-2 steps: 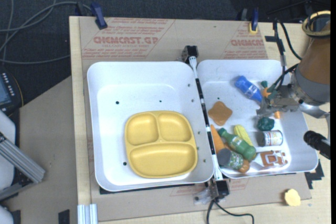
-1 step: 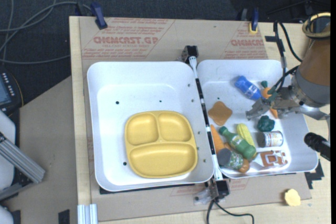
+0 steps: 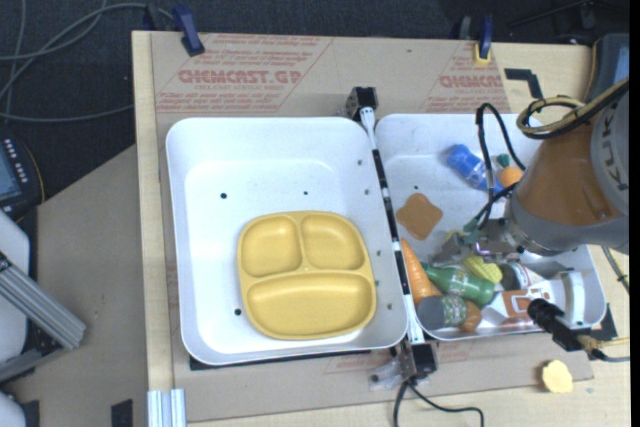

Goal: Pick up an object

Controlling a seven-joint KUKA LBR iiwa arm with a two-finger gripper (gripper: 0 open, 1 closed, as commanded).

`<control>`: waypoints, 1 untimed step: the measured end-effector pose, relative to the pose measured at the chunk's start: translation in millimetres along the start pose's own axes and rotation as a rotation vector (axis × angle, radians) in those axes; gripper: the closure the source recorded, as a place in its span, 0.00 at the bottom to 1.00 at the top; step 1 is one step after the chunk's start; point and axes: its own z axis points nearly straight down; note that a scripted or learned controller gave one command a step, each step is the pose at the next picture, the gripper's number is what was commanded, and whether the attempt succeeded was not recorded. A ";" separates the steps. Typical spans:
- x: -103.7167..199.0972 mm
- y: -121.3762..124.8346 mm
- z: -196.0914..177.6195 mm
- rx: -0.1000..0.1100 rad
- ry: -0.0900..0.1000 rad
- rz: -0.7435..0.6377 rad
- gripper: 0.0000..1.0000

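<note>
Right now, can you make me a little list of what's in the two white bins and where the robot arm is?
left bin: holds a yellow divided plate
right bin: holds a pile of toys
brown flat piece: near the right bin's middle, lying apart from the pile
blue toy: toward the right bin's far side
carrot: by the divider between the bins
green toy: in the pile at the near end
arm: reaching in from the right, over the right bin
gripper: down by the pile, fingers unclear
</note>
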 end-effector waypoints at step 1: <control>-0.6 2.2 -15.5 -0.008 -0.003 -0.001 1.00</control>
